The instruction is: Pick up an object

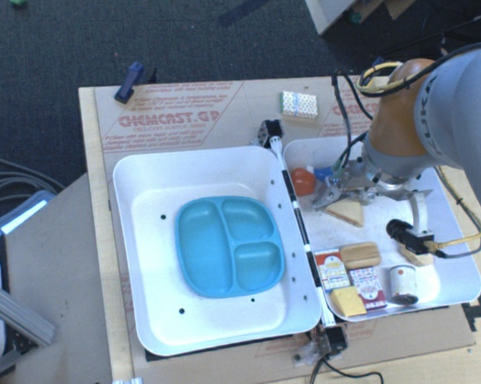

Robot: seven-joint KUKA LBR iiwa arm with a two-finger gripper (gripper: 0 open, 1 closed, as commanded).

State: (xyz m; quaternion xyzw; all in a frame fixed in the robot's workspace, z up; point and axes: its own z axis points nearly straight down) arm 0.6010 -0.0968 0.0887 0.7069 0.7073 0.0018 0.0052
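On my feed the bench [177, 109] sits on dark carpet, covered by a brown printed sheet, with the two white bins side by side on it. The left bin [145, 235] holds one thing, a blue divided plate [228, 245], lying flat near its middle. Behind the bins, on the sheet, I see a small speckled white box [299, 103], and a blue object [128, 82] sits at the bench's far left corner.

The pickable things are all in the right bin [456, 275]. An orange ball [303, 180] and a small blue item [322, 174] sit close together at the far left corner. A pale wedge [347, 213] lies just nearer than them. Toward the near edge there is a tan block [361, 255], a red-and-white card [331, 268], a yellow block [347, 302], a red-and-white packet [369, 285] and a white cylinder [404, 281] — all packed closely.

The arm [448, 107] reaches in from the right, and the gripper [343, 193] is low over the far half of the right bin, between the ball and the wedge. Touching or just above — I can't say. I also cannot tell how wide the gripper stands, or whether it has hold of anything.
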